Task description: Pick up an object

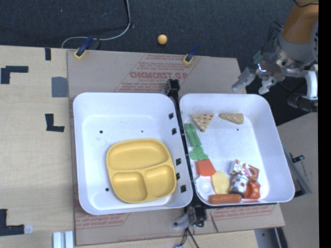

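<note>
Gripper [254, 82] sits at about 2 o'clock, above the bench just outside the right bin's [274, 138] far right corner, orange band on the arm [299, 22] above it. Fingers spread apart, nothing between them.

Right bin contents: waffle-textured triangle piece [202, 120] at 11 o'clock of the bin, tan pastry-like piece [231, 118] just beside it toward 12 o'clock. Green vegetable piece [192, 138] along the left wall, carrot [204, 164] with green top below it, touching or nearly so. At 6 o'clock: pale yellow piece [220, 182], sausage [224, 198] against the near wall, and a red-and-white printed packet [244, 179] at 5 o'clock; its print is too small to read. These near-wall items crowd together.

Left bin [85, 138] holds a yellow divided plate [140, 169], three compartments, at 6 o'clock of that bin.

Cardboard sheet [155, 71] under both bins, red print reading roughly "CHEMCAST GP", blurred. Two clamps on its far edge: yellow [80, 51] at 11 o'clock, blue [190, 55] at 12 o'clock. Small orange ball [162, 39] on the dark floor beyond, near a white cable [124, 14].
</note>
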`<state>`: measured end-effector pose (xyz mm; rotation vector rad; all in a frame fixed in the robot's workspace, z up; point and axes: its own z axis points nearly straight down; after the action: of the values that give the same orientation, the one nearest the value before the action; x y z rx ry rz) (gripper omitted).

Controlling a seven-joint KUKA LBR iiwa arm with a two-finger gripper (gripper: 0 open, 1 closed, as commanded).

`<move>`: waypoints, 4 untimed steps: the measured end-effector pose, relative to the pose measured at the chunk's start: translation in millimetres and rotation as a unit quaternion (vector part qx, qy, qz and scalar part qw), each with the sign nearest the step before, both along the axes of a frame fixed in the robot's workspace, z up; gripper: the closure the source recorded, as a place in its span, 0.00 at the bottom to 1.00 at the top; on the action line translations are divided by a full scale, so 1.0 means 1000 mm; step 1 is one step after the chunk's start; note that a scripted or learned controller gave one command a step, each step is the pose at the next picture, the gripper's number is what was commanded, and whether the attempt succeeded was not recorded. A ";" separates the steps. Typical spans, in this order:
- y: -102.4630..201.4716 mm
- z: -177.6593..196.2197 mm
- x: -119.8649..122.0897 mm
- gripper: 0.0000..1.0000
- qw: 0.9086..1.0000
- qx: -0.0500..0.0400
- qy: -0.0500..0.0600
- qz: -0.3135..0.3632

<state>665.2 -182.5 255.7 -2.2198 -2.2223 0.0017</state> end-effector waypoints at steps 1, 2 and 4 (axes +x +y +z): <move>0.090 -0.091 -0.028 0.00 1.000 0.003 0.005 0.003; 0.080 -0.170 0.003 0.00 1.000 -0.004 -0.001 0.000; 0.081 -0.153 0.006 0.00 1.000 -0.004 -0.007 0.001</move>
<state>671.3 -101.3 103.1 -2.2279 -2.2351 -0.0054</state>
